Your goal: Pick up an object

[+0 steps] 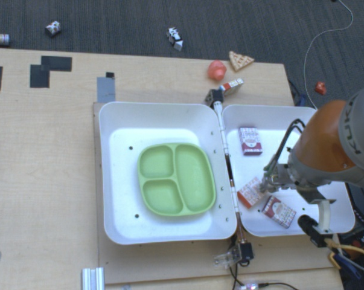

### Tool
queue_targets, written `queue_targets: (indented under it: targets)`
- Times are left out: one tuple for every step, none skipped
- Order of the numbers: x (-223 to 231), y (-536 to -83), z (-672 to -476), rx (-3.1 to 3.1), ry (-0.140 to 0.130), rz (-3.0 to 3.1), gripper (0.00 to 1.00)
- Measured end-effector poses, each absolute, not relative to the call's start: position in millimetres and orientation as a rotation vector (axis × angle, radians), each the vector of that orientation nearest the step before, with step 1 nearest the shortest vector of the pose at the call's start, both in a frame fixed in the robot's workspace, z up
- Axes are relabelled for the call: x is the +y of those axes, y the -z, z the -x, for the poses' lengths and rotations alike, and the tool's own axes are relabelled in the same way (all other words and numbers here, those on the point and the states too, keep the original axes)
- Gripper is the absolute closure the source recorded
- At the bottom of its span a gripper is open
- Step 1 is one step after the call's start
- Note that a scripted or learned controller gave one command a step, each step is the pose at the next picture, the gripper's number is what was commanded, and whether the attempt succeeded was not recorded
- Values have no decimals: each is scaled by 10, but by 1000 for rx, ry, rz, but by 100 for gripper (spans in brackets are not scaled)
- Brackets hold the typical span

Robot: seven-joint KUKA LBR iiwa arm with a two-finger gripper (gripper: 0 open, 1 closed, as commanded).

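candidate objects: three small red-and-white packets in the right bin [344,222]. one packet [250,141] lies flat near the bin's far-left part, well apart from the others. a second packet [250,193] sits against the bin's left side, with an orange end pointing toward the divider. a third packet [278,211] lies tilted just beside it, nearer the front edge. the second and third are close together, with the arm's end directly over the gap between them.

gripper [271,183]: sits low in the right bin, above or touching the inner edge of the second packet. the wrist body and cabling hide the tips, so i cannot tell how wide the claw stands, and no packet is visibly between its parts. judgement: this looks like a descent onto the second packet, grasp not confirmed.

why this placement: the arm [326,147] comes in from the right, so the right bin is the short reach; the packets lie flat, which favours a top-down approach. risk, as a judgement: the neighbouring third packet is near enough to be nudged or pinched along.

left bin [109,180] holds a green divided plate [177,179], lying flat and central, not involved.

outside the bins, beyond the far rim: a red ball [217,70], a pizza-slice toy [241,60].
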State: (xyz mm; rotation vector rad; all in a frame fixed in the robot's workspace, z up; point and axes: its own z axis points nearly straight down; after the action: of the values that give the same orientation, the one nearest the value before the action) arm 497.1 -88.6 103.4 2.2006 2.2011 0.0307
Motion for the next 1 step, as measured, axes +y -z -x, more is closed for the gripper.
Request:
queue_targets:
  targets:
    - [-869,-1031,-4972,2206,-33,-2200,0]
